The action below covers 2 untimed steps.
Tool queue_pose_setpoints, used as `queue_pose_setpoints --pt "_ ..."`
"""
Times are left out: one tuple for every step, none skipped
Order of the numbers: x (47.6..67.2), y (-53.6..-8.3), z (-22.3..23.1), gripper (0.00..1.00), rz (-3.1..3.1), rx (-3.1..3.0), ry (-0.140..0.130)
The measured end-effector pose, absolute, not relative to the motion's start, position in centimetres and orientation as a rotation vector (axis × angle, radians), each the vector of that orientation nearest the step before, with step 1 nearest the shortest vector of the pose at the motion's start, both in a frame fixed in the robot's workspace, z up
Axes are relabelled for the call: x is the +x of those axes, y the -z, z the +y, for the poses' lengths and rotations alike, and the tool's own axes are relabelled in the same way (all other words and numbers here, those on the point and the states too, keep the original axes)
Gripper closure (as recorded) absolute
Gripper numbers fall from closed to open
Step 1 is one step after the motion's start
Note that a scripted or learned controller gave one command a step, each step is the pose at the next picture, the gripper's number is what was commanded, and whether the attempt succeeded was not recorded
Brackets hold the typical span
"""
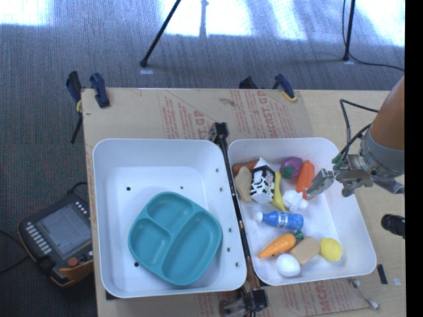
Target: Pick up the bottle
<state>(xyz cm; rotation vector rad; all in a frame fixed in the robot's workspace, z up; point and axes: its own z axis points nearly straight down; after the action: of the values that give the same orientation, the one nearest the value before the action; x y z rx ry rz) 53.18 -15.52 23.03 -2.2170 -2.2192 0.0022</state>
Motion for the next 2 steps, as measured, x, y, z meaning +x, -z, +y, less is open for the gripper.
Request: queue_pose_setpoints --pt "52.5 -10.6 -14.4 0.0 -2.033 -2.403 0.014" --pt "52.7 -11.8 -14.4 1.0 -2.031 -2.408 0.017"
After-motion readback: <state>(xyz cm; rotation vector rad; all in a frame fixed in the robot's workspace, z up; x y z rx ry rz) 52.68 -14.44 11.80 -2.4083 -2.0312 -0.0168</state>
